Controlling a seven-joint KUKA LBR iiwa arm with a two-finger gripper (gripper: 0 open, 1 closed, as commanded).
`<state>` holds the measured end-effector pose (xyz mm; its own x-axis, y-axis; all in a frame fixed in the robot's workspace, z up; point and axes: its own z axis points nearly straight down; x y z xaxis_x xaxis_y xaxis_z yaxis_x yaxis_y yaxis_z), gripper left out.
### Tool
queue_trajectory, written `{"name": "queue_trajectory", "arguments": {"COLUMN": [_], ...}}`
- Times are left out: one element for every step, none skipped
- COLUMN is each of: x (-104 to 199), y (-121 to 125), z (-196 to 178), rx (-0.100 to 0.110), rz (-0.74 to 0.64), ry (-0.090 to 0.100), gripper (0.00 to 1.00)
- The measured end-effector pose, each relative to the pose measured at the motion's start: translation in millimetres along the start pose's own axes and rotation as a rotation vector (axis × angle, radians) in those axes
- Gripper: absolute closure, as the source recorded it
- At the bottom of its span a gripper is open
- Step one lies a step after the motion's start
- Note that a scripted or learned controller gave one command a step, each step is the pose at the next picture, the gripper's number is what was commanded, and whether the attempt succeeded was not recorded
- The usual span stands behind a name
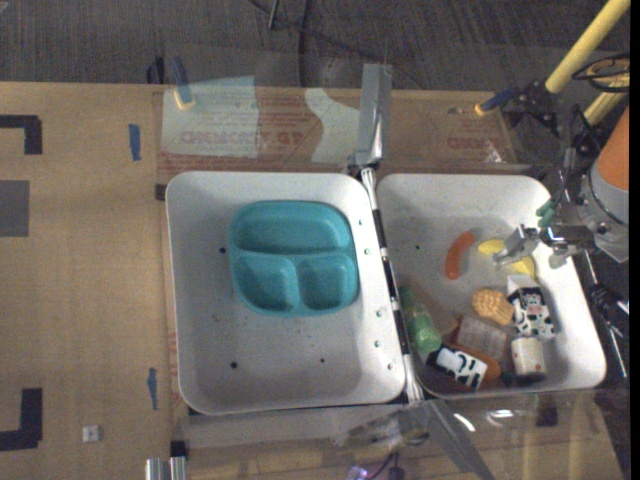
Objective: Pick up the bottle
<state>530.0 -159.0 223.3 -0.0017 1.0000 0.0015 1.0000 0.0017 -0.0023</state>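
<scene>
Green bottle (421, 326) lies against left wall of right bin (590, 298), beside a black-and-white cow toy (463, 366); gripper (522, 245) hangs over bin's upper right near a yellow piece (497, 250), fingers spread, holding nothing.

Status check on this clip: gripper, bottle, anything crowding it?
Gripper over right bin, fingers open, nothing held. Green bottle lying against bin's left wall, untouched. Cow-print toy close beside its lower end.

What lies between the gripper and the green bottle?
In the camera view, between the gripper and the green plastic bottle lies an orange sausage-shaped toy on the white bin floor.
</scene>
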Motion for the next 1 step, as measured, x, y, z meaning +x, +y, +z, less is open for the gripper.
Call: {"name": "queue_trajectory", "arguments": {"x": [21.3], "y": [-27.9], "z": [105.6], "rx": [-0.012], "rz": [-0.373], "ry": [-0.005], "gripper": [0.0]}}
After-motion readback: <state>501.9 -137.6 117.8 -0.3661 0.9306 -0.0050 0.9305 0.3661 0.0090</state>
